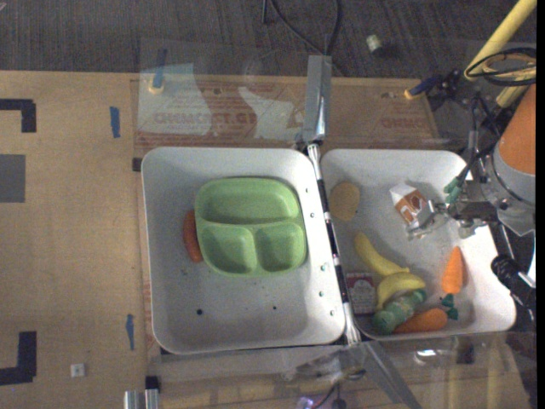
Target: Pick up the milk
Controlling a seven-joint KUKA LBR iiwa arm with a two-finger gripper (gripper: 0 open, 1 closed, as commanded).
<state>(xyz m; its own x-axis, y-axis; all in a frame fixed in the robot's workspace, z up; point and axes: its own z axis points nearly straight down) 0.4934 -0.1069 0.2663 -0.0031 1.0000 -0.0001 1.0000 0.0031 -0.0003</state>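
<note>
The milk (409, 204) is a small white carton with an orange label, lying tilted in the upper middle of the right bin (477, 162). My gripper (431, 218) reaches in from the right and sits right against the carton's lower right side. The grey arm with its orange band (521, 139) stands over the bin's right edge. Whether the carton is between the gripper's tips is hidden at this angle.
In the right bin lie a tan round piece (345, 200), two bananas (387, 271), two carrots (453, 271), a green bottle (397, 311) and a small red-and-white box (362, 293). The left bin (170, 305) holds a green divided tray (250, 226) and an orange item (191, 235).
</note>
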